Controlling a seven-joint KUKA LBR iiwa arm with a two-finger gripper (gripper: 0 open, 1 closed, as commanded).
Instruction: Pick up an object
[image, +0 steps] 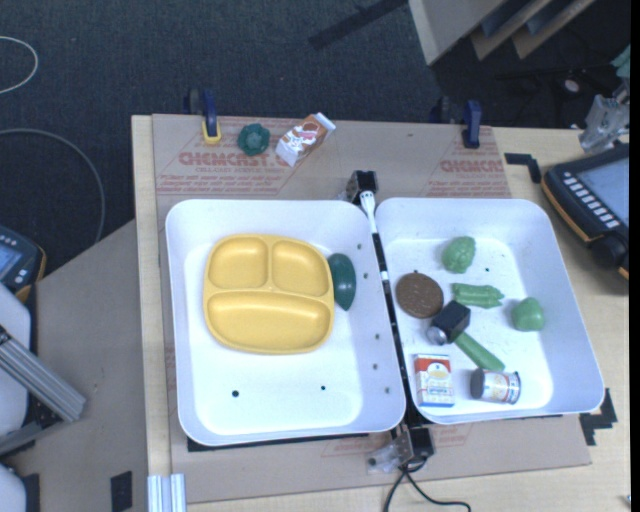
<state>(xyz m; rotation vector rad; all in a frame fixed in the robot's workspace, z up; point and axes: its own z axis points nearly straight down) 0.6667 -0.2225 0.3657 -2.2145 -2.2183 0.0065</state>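
Observation:
The right bin (530, 235) holds several small objects. A round green piece (459, 253) lies near its back, with a green pod shape (478, 294) and a green lump (527, 315) in front of it. A brown disc (419, 294) sits by the left wall, next to a small black block (449, 322) and a green stick (480, 352). At the front lie a red and white box (433, 381) and a small jar (496, 385) on its side. In the left bin (200, 390) a yellow divided plate (268, 293) rests, with a dark green object (343, 280) against its right edge.
Behind the bins, on the cardboard, lie a dark green ball (254, 137) and a small wrapped packet (304, 138). Blue clamps (209, 115) hold the board's back edge. A tablet-like device (595, 205) sits off to the right.

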